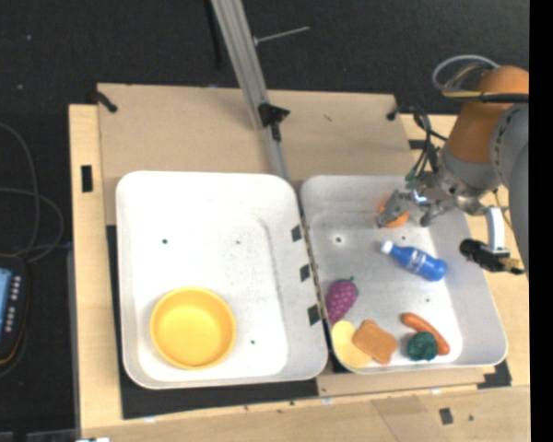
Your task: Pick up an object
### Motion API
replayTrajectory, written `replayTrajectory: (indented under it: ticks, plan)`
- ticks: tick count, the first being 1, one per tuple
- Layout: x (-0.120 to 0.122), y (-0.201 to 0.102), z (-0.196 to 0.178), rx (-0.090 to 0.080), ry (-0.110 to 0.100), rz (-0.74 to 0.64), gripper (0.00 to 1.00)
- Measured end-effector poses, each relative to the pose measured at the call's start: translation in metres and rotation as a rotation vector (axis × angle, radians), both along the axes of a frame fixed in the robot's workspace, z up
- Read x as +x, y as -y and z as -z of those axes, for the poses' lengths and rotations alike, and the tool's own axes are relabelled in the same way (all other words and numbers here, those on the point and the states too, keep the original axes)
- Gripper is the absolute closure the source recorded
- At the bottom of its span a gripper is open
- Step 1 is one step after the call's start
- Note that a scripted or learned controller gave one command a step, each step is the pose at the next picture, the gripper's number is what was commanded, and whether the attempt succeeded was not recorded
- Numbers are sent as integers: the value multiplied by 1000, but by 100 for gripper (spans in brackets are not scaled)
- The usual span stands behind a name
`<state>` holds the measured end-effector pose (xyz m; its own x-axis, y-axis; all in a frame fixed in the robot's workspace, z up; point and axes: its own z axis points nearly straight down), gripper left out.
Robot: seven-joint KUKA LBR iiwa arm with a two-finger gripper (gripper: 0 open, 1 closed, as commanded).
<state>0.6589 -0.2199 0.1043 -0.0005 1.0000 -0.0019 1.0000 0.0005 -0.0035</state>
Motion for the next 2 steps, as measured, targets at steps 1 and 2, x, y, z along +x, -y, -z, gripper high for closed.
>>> replayTrajectory:
  ticks: [1, 2]
  plan:
    - [2, 1, -16, -4, 8, -2, 100]
    - [-1, -6, -72, 1, 9, -2, 100]
